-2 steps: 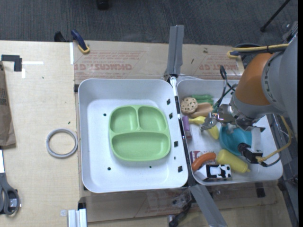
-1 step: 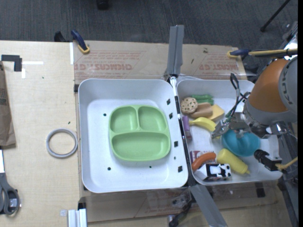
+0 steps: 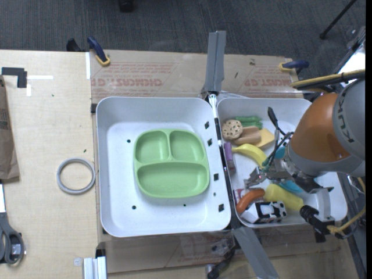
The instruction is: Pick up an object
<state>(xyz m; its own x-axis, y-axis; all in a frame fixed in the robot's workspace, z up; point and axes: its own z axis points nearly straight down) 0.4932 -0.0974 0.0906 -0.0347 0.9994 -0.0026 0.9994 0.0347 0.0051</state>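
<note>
The right bin (image 3: 302,106) holds a heap of toy food: a cookie (image 3: 231,129), a green piece (image 3: 251,121), a tan block (image 3: 251,136), a yellow banana (image 3: 251,151), a purple piece (image 3: 228,154), a red sausage (image 3: 249,197), a yellow piece (image 3: 285,195) and a black-and-white toy (image 3: 270,211). My gripper (image 3: 257,178) hangs low in this bin, just below the banana and above the red sausage. The arm's orange band (image 3: 319,132) covers the bin's right half. I see nothing clearly lifted.
The left bin (image 3: 116,156) carries a green divided plate (image 3: 171,163). On the bench at left lie a grey ring (image 3: 75,175), scissors (image 3: 10,246) and a brown bag (image 3: 7,138). Clamps (image 3: 99,50) sit at the back edge.
</note>
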